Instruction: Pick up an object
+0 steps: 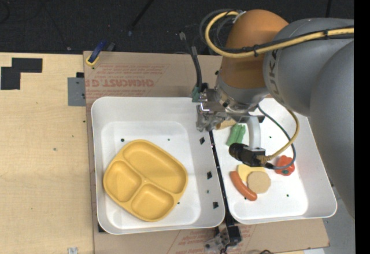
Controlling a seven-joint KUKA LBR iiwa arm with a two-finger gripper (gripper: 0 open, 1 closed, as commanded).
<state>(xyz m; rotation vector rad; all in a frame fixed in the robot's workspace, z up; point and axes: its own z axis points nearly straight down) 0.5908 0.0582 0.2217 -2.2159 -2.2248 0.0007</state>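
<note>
Camera view: hot dog (243,185) lying diagonally, upper-left to lower-right, in right bin (315,201); fingers' state untellable.

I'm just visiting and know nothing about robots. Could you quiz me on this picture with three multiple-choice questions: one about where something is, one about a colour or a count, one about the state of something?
1. Where does the yellow tray lie?
A. in the left bin
B. in the right bin
C. on the cardboard outside the bins

2. How many compartments does the yellow tray have?
A. one
B. three
C. six

3. How does the sausage lie?
A. hanging in the air under the arm
B. on the floor of the right bin, beside a tan round piece
C. inside the yellow tray

Answers:
1 A: the tray rests on the floor of the left bin.
2 B: ridges split it into one large and two smaller sections.
3 B: it lies flat in the right bin, next to the tan round piece, below the arm.
</note>
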